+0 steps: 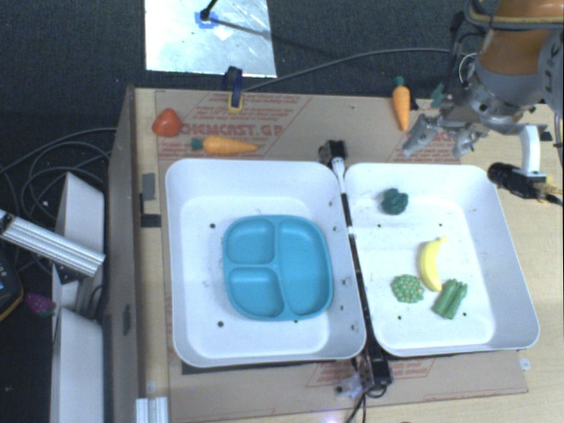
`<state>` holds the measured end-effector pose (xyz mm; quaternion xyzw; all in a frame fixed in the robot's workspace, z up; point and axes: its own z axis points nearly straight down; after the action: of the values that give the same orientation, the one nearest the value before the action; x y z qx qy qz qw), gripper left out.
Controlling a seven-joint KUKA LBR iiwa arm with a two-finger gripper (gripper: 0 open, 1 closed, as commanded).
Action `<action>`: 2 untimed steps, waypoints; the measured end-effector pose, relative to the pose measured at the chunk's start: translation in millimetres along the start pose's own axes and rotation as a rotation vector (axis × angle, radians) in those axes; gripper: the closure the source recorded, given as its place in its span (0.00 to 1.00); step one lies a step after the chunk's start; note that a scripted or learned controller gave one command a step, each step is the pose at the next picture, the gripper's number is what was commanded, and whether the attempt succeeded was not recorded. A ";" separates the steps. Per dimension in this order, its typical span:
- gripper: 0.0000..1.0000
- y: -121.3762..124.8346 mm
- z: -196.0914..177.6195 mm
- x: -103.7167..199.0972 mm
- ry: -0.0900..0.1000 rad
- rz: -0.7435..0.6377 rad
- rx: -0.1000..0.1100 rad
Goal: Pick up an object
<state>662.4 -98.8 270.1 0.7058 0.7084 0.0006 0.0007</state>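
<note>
both white bins sit side by side at the near edge of the table; the tool (438, 136) hangs past the right bin's (507, 236) far rim, fingers apart, clamped on nothing. inside that bin lie a dark green piece (394, 202), a banana (430, 263), a round green piece (406, 288) and a green stalk (449, 298). the left bin (189, 236) carries a blue divided plate (276, 267)

A single fixed camera is looking down from above at a slant, taking in the whole counter (291, 117); the two white bins (264, 183) are lying across the middle and lower frame, and the arm (520, 33) is reaching in at the upper right
</note>
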 end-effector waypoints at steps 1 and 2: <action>0.00 6.1 59.6 7.8 0.000 -0.001 0.001; 0.00 -54.4 107.8 2.0 0.000 0.002 0.002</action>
<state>608.2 -96.9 162.2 0.7066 0.7076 -0.0002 0.0000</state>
